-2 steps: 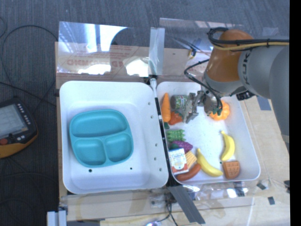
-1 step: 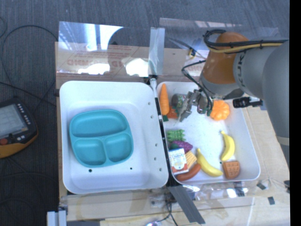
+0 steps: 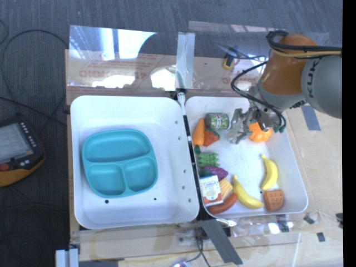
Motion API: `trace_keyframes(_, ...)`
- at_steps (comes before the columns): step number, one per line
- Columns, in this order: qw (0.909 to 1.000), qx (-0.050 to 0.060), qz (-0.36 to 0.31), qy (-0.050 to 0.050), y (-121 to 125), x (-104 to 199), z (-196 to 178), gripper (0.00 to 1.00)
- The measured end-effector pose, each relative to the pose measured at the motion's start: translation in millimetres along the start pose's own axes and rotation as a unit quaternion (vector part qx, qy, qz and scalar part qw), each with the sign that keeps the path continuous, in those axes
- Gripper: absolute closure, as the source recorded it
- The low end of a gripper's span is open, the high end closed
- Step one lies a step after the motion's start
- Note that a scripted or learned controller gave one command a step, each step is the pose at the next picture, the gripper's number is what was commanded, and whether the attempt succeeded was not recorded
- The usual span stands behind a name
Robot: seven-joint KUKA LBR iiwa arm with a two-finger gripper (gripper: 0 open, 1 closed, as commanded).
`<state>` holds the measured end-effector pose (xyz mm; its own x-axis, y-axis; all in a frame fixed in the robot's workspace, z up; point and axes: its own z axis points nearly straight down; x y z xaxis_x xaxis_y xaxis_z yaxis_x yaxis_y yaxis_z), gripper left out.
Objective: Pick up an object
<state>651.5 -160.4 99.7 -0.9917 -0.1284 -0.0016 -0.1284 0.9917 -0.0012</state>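
The right bin (image 3: 295, 149) is holding all the loose items, and they are crowding its left wall and front edge, leaving an open patch of white floor in the middle. A green can (image 3: 217, 120) is lying near the back, an orange carrot-like piece (image 3: 201, 133) is sitting just beside it against the divider, and green and purple pieces (image 3: 210, 164) are lying further forward. Two bananas are resting in the front half — one (image 3: 246, 193) angled along the front, the other (image 3: 270, 172) closer to the right wall — with a brown waffle-like block (image 3: 272, 199) near the front corner and a small carton (image 3: 210, 188) touching a red sausage shape (image 3: 221, 204). The left bin (image 3: 89, 204) is carrying a teal divided plate (image 3: 119, 161), with bare floor all round it. Both bins are sitting on a bench, with dark carpet beyond and a handheld pendant (image 3: 16, 149) lying at the far left. The arm is reaching in from the right, its orange band (image 3: 283, 65) hanging over the back right corner, and the gripper (image 3: 242, 128) is pointing down just beside an orange fruit (image 3: 259, 132) — whether its fingers are spread or closed is impossible to tell.
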Motion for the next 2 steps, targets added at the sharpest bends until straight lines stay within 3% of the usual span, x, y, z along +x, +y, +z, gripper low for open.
trace_keyframes(1, 0.9973, 0.0, 0.073, -0.003, 5.1, 9.5, -92.4, 1.0)
trace_keyframes(2, 0.9979, 0.0, 0.064, -0.004, 22.1, 130.1, 9.4, 1.0)
